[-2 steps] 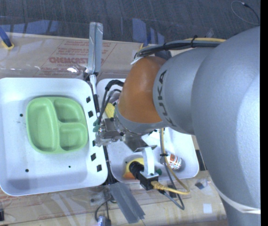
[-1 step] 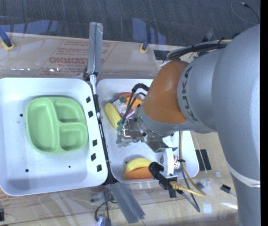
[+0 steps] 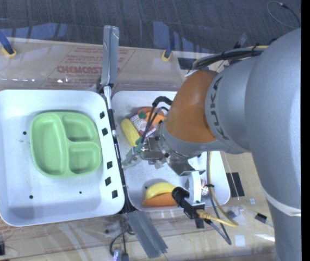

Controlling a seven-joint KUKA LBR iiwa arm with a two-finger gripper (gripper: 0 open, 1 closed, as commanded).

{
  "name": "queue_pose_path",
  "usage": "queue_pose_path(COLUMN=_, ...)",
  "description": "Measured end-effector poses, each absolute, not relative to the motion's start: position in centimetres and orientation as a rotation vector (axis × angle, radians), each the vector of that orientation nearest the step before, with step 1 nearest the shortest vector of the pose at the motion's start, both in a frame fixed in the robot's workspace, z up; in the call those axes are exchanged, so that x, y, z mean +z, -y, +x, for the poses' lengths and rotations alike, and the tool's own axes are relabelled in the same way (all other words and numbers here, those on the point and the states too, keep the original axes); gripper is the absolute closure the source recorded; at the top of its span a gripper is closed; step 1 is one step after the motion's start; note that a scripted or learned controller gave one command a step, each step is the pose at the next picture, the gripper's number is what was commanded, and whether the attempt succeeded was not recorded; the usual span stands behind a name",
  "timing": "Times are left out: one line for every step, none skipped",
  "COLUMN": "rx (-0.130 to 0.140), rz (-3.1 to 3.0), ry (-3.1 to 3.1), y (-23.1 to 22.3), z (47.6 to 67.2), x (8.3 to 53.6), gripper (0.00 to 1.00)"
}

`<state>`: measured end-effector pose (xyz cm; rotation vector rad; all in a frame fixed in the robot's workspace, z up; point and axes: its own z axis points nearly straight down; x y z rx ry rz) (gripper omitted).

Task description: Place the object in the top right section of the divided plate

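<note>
Bright, even overhead light; soft shadows, mild glare on plastic sheeting (image 3: 62, 64), slightly grainy.

Arm (image 3: 264, 118): big smooth grey casing w/ rounded links. Orange band (image 3: 190, 113) above wrist, glossy, dome-shaped. "KUKA" lettering in dark on grey beside band, partly visible. Black cables (image 3: 228, 55) loop over top of band; thin black/red/green wires run along wrist. Yellow cable (image 3: 216, 217) trails at lower end.

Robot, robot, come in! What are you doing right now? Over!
Gripper down in right bin, among the toy food. Green plate waits in left bin, nothing on it. Corn and banana lie near the arm.
</note>
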<state>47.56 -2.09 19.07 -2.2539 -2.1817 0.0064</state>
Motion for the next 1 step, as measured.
queue_pose_path(rx=0.009, rz=-2.247, ry=2.185, y=2.06, z=47.60, x=20.01, gripper=1.00)
